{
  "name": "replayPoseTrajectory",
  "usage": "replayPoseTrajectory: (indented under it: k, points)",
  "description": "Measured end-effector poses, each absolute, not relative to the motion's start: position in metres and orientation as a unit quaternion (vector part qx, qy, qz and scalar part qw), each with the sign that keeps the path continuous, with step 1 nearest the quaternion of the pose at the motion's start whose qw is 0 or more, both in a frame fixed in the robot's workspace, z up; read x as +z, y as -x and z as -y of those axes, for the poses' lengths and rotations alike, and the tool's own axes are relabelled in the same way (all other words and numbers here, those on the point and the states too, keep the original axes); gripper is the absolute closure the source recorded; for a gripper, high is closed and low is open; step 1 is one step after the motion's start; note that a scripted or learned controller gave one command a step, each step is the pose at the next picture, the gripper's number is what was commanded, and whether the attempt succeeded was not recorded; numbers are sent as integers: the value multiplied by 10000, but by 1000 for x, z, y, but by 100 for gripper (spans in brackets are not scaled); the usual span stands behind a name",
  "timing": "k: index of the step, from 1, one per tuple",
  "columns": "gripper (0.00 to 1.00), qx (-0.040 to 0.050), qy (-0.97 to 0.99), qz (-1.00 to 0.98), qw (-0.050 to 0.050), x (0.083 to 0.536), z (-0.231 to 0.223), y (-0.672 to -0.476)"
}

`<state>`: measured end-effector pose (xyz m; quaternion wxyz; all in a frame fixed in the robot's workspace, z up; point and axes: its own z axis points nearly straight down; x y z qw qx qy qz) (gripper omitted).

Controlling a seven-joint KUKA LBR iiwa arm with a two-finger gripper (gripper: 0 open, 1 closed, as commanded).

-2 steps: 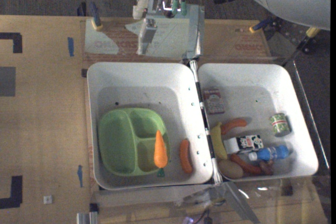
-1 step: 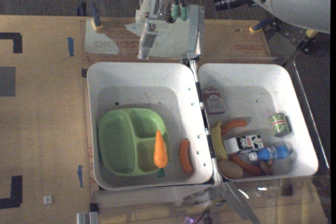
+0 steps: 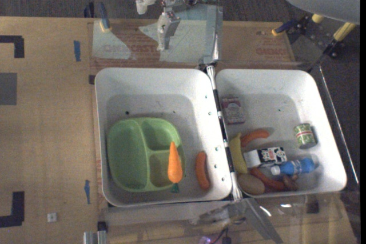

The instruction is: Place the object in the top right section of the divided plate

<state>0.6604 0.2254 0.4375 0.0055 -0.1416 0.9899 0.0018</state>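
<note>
Two shallow white plastic bins sit side by side: the left bin [image 3: 114,88] and the right bin [image 3: 326,117]. The left holds three things: one green divided plate [image 3: 134,160], one orange toy carrot [image 3: 174,164] at its 3 o'clock, one orange-red toy sausage [image 3: 202,170]. The right holds three more sausages [image 3: 254,136], one small purple carton [image 3: 233,110], one green can [image 3: 305,135], one black-and-white milk carton [image 3: 264,156], one blue-capped bottle [image 3: 294,167], one yellow banana [image 3: 237,154] and one brown potato [image 3: 250,183]

Left bin [image 3: 108,94] has loads of open floor behind the plate [image 3: 128,160]; up front a carrot [image 3: 174,163] lies across the plate's right edge with a sausage [image 3: 201,170] just beside it. Right bin's [image 3: 326,117] front is jammed with clutter, back's open
</note>
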Motion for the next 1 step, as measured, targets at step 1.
replayPoseTrajectory:
  k: [1]
  points:
    - [0, 14, 3110, -9504, 62, 438, -226, -667]
